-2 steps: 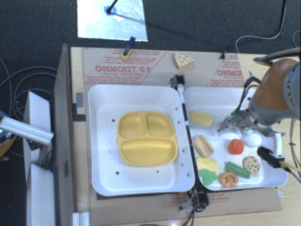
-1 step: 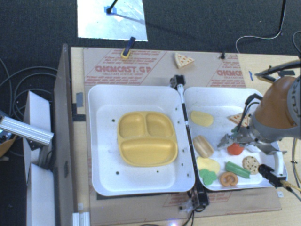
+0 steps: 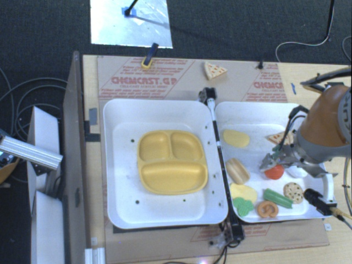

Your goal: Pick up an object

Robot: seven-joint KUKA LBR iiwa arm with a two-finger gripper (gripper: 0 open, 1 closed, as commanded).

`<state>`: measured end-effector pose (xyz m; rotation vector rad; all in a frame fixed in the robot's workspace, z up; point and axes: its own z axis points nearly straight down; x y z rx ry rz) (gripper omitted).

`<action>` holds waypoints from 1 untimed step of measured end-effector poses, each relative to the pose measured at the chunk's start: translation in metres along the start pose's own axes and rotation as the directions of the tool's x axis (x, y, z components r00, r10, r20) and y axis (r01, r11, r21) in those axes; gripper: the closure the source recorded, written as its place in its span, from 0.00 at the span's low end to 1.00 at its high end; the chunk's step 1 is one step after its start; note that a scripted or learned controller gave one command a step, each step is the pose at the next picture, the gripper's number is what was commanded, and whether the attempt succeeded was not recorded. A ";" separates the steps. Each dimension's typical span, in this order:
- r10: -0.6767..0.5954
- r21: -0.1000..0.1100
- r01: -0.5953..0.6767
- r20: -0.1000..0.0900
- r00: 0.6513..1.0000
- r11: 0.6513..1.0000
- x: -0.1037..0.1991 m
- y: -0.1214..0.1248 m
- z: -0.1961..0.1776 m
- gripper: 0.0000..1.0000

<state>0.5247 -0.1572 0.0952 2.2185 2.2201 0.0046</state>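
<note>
The round red plastic tomato [image 3: 274, 172] lies in the right-hand white bin [image 3: 258, 110], near its right side, directly under the two-finger gripper [image 3: 273, 161], whose fingers are spread, with nothing seen between them. It is judged light, rigid and smooth, liable to roll; take it across its widest part. Being near-spherical, it shows no long axis or heading.
</note>
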 end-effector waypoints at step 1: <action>-0.012 -0.005 0.012 -0.002 1.000 1.000 0.089 0.007 -0.094 1.00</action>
